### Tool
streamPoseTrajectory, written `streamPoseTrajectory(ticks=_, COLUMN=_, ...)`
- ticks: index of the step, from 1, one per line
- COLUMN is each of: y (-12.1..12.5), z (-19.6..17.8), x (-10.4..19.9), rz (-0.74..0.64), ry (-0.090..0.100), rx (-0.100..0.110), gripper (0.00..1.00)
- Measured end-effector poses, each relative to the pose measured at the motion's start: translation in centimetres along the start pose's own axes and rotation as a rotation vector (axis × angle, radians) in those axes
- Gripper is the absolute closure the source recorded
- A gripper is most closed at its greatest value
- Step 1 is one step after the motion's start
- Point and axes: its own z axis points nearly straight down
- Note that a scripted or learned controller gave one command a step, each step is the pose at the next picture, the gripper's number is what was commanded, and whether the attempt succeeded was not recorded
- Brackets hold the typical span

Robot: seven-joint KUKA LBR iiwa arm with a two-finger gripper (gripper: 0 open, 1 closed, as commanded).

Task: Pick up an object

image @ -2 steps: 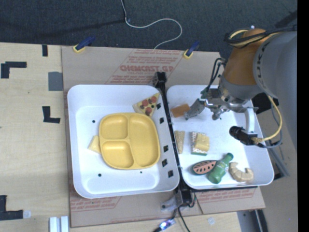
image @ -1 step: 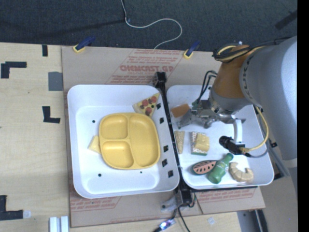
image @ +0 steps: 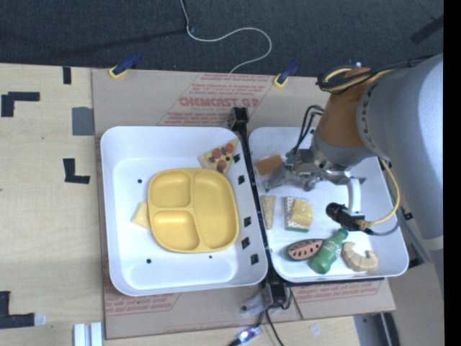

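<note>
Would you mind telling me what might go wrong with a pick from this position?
The gripper sits low in the right bin, close to the brown piece and the divider wall; it may strike the wall or push the piece away. The toy foods lie crowded: the green bottle touches the watermelon slice, so a grasp there might catch both.

yellow plate [image: 193,209], white bins [image: 115,193] — green bottle [image: 328,254], grey-orange arm [image: 360,121]

Light wood counter [image: 43,215] with black tape marks [image: 72,171]. Brown cardboard sheet [image: 209,99] with red print lies on it, clipped at its far edge by two blue-yellow clamps [image: 124,65]. Dark carpet floor [image: 94,13] beyond. Thin white cable [image: 230,38] loops across the carpet. Even, soft light.
</note>
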Motion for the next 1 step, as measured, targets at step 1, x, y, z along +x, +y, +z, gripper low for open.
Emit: streamPoseTrajectory(ticks=1, y=0.03, z=-1.03, x=0.05, rz=-0.001, ry=0.0, rx=0.0, gripper=1.0)
